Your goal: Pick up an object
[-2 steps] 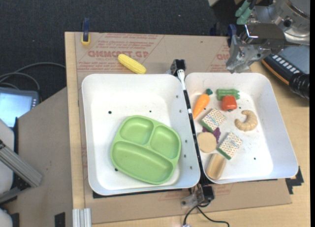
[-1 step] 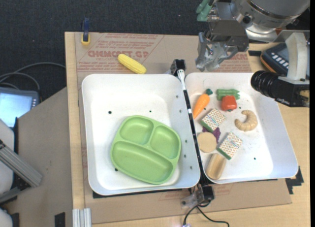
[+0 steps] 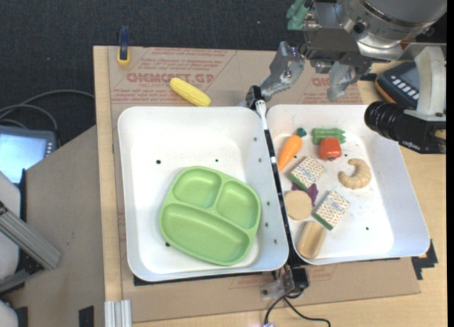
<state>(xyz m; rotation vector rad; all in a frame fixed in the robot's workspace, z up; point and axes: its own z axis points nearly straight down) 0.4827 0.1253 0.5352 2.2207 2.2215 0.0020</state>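
Seen from above, two white bins are sitting side by side on a cardboard-covered bench. The left bin (image 3: 135, 176) is holding a green divided plate (image 3: 210, 214). The right bin (image 3: 397, 226) is holding a carrot (image 3: 289, 152), a red and green pepper (image 3: 328, 142), a croissant (image 3: 356, 174), two patterned packets (image 3: 307, 172), a round cracker (image 3: 299, 206) and a bread roll (image 3: 311, 239). A corn cob (image 3: 189, 92) is lying on the cardboard in the upper middle. The gripper (image 3: 311, 77) is hanging above the right bin's upper edge, fingers spread wide, gripping nothing.
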